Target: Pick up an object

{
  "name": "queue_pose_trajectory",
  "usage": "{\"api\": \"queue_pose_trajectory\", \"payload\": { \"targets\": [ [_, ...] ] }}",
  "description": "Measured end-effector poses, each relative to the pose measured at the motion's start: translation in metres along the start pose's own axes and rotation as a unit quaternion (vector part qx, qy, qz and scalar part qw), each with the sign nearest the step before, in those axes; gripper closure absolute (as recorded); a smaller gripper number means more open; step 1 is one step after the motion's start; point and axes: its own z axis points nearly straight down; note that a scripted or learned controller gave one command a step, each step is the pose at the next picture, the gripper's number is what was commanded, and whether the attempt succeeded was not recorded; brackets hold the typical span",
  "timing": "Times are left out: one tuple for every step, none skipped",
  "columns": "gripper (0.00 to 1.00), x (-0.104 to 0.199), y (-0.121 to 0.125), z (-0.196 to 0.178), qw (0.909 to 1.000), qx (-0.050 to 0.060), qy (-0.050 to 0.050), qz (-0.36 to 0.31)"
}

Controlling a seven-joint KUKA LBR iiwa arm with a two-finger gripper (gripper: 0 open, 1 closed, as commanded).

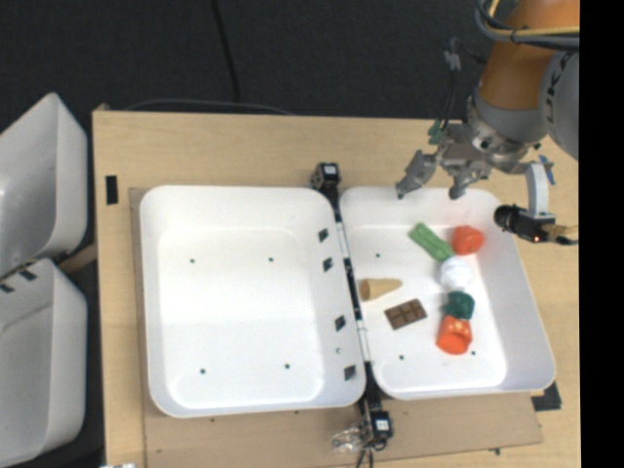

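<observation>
Claw (pixel 430 187): hung over the right bin's (pixel 526 359) far rim, at about one o'clock in the view, fingers spread wide with nothing between them.
Objects: clustered in the right bin at about three to four o'clock — green block (pixel 429 240), orange-red piece (pixel 467 240), white ball (pixel 456 272), dark green piece (pixel 460 305), orange piece (pixel 453 334), tan wedge (pixel 380 288), brown bar (pixel 405 313).
Left bin (pixel 166 359): lay at nine o'clock on the table (pixel 117 164).
Risk — crowding: the ball and both pieces touched, so a finger could land on a neighbour and scatter them.
Risk — flat things: wedge and bar lay low; fingers might scrape the floor and slip off.
Risk — rim: a descent from there could strike the bin's edge.
</observation>
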Motion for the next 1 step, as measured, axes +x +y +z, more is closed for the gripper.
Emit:
{"api": "queue_pose_trajectory", "payload": {
  "targets": [
    [1.00, -0.0004, 0.0008, -0.0113, 1.0000, -0.001, 0.000, -0.001]
  ]
}}
